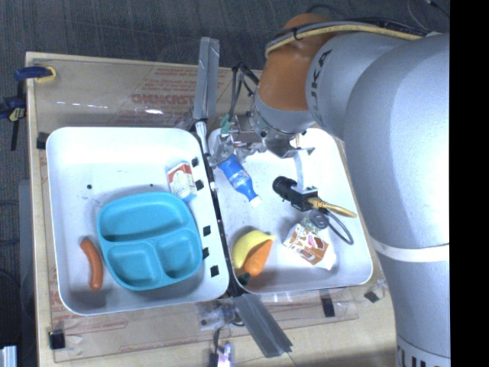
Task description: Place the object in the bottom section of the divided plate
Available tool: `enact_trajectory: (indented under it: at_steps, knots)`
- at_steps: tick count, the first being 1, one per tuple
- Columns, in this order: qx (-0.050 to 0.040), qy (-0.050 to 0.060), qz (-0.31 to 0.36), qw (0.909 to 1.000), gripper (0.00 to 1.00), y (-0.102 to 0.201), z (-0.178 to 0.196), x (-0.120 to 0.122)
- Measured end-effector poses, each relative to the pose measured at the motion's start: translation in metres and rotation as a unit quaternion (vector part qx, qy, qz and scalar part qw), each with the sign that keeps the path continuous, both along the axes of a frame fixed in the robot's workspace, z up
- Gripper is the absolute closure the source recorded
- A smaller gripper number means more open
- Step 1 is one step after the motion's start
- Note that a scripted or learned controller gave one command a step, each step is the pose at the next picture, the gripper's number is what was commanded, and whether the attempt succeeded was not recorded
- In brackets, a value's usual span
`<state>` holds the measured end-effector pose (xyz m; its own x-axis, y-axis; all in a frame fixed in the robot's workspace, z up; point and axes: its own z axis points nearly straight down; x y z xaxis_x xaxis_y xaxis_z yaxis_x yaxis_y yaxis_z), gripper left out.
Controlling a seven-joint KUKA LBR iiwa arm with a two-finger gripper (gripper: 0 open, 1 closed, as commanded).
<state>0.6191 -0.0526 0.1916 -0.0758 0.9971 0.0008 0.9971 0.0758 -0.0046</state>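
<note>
Hovering low at the far left corner of the right bin (330, 176), the gripper (229, 145) sits right at the upper end of a blue bottle (238, 179), which lies on its side and slants toward the middle of the bin. Glare and clutter around the wrist hide the pincer, so I cannot tell whether it is open, closed or gripping the bottle. Judging by this position, the bottle is the object meant. It is in the right bin, just beside the wall between the 2 bins, probably where the arm can reach one end without brushing its neighbours. A yellow fruit (246, 246) and an orange carrot (260, 260) touch each other at the near left of that bin, and a printed pouch (309, 245) lies near them to the right, apart from the bottle. The blue divided plate (141, 216) rests flat in the left bin (76, 167), with 1 wide compartment on its far side and 2 small ones on its near side, all 3 bare. Which small one counts as the bottom section is unclear. A sausage (93, 264) lies just beside the plate's left edge, and a small red-and-white packet (180, 179) lies by its far right corner. Neither blocks a drop from above, so the carry seems not yet begun.
</note>
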Motion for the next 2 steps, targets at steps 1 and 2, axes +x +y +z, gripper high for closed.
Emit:
enact_trajectory:
  at_steps: [1, 2]
  knots:
    - [-0.0005, 0.001, -0.031, 0.9995, 1.00, 0.057, -0.001, -0.011]
    - [-0.0004, 0.000, 0.037, 0.9993, 1.00, 0.117, -0.001, -0.038]
